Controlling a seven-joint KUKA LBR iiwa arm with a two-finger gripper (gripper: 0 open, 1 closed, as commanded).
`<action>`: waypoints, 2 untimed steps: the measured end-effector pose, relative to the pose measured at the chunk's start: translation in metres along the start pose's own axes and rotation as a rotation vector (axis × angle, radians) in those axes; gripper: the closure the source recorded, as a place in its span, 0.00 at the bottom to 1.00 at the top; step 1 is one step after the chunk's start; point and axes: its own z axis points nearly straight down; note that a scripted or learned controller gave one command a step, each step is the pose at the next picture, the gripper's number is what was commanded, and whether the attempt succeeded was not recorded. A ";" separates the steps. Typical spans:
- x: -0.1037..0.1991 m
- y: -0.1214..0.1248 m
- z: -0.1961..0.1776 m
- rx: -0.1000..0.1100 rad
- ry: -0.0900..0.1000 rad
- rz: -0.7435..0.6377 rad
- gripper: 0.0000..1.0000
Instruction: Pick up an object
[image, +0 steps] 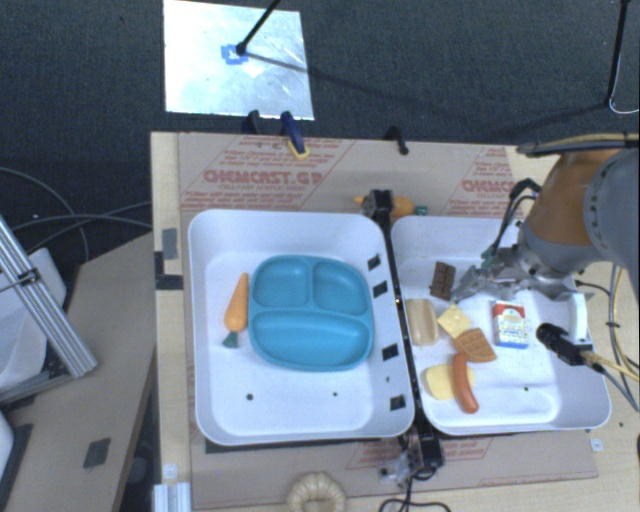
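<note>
Nearest you, the sausage (465, 384) lies loose in the right bin (580, 405) among other food pieces, so nothing is picked up yet; the gripper (470, 285) hangs near the chocolate bar (442, 280).

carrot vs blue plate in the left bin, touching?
Apart. The camera view shows a strip of white bin floor between the carrot and the left rim of the blue plate in the left bin.
</note>
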 end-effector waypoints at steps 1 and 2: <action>0.000 0.001 -0.013 -0.005 -0.001 0.000 1.00; 0.001 0.004 -0.057 -0.007 -0.001 -0.003 1.00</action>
